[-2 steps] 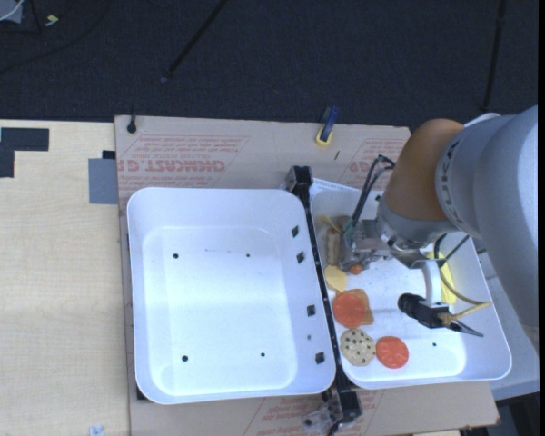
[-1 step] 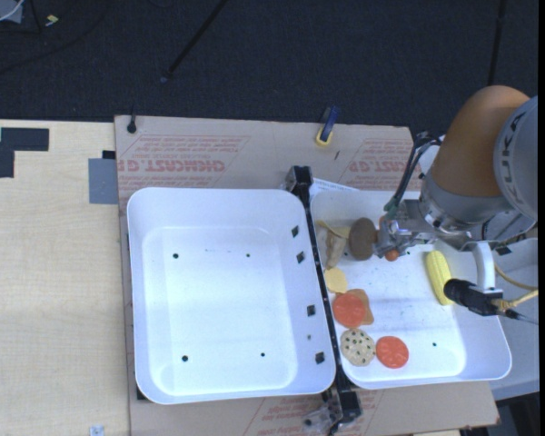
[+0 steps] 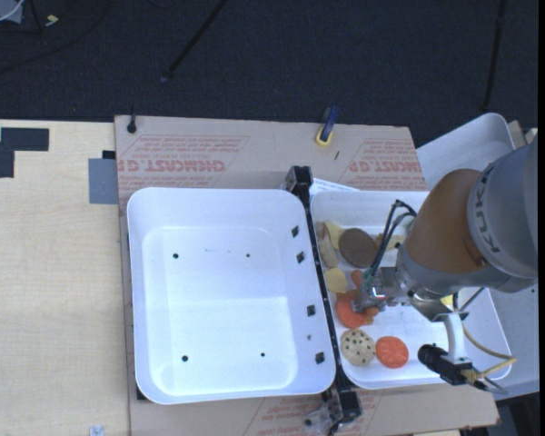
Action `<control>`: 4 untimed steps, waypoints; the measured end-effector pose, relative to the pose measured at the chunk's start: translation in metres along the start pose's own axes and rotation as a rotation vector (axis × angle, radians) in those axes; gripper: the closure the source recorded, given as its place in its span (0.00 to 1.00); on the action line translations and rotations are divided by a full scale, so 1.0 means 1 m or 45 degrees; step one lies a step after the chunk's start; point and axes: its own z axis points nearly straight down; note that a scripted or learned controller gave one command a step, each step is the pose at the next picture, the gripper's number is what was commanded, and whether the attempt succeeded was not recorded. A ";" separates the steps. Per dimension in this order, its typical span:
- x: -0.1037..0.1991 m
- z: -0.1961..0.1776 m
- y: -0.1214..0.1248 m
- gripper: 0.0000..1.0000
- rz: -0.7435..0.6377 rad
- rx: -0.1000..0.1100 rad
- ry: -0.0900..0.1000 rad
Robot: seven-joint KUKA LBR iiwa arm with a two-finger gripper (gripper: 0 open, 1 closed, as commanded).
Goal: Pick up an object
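My gripper (image 3: pixel 367 300) is low inside the right bin (image 3: pixel 496 327), just above a red-orange piece (image 3: pixel 348 313) near the bin's left wall. Its tip overlaps that piece's upper right edge, and whether it grips the piece is hidden. A brown round disc (image 3: pixel 355 246) lies further back. Beside the disc is a pale yellow piece (image 3: pixel 331 235), and another yellow piece (image 3: pixel 336 281) lies left of the gripper. At the front of the bin sit a speckled cookie (image 3: pixel 357 346) and an orange-red disc (image 3: pixel 391 351).
The left bin (image 3: pixel 218 293) stands beside the right one, with a black divider (image 3: pixel 312 275) between them. Both rest on cardboard (image 3: pixel 254 153). The arm's grey and orange wrist (image 3: pixel 454 230) covers the right bin's middle. A yellow and blue clamp (image 3: pixel 326 128) sits at the cardboard's far edge.
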 end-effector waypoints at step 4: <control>0.147 -0.119 0.071 0.00 -0.007 0.012 -0.002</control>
